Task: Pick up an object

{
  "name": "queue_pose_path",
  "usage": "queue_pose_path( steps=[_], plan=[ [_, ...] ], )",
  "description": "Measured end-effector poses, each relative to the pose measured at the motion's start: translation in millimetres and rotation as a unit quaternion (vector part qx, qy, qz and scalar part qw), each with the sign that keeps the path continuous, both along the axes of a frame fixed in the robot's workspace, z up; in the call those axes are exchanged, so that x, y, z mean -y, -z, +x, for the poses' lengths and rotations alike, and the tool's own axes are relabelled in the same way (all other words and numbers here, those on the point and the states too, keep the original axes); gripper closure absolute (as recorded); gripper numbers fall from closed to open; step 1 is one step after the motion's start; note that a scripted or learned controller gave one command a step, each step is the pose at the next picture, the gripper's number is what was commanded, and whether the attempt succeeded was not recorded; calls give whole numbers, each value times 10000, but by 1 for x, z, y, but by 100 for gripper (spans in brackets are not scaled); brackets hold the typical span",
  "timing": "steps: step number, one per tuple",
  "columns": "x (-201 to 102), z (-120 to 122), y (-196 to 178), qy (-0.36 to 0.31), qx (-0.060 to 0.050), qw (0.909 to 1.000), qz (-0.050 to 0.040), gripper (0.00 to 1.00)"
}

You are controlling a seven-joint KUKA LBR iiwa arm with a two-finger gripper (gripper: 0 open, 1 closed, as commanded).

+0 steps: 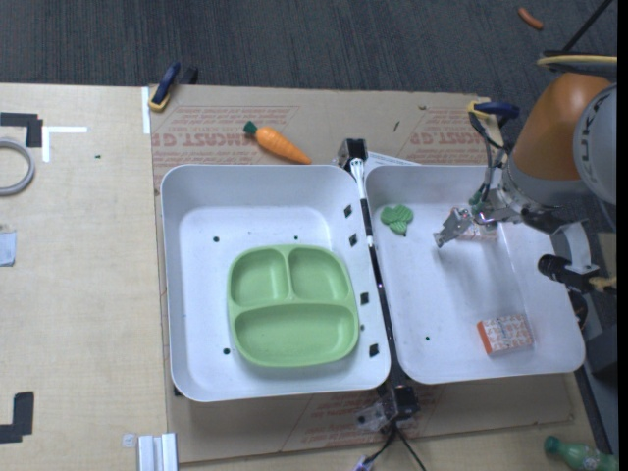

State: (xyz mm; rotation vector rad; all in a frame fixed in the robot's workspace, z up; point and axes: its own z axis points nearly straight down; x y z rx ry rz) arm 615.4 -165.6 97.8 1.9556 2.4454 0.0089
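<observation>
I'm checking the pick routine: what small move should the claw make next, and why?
Probably a short shift toward the green object, then down onto it. The claw sits in the right bin with nothing visible between its fingers, and that green piece lies close beside it, toward the divider. The orange-and-white block is farther off, near the bin's front corner.

Right bin [432, 356]: middle floor open; green lump [396, 218] near far-left wall, orange-and-white packet [505, 335] near right front corner.

Bench [78, 292] with two bins [186, 292], carrot [279, 143].
</observation>
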Motion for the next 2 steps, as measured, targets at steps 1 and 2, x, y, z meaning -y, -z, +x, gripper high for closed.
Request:
queue_pose_path(
  steps=[1,2],
  plan=[
    [3,1,-11,15,13,10000,-22,100],
    [-84,-33,-94,-582,-54,9983,3,100]
  ],
)
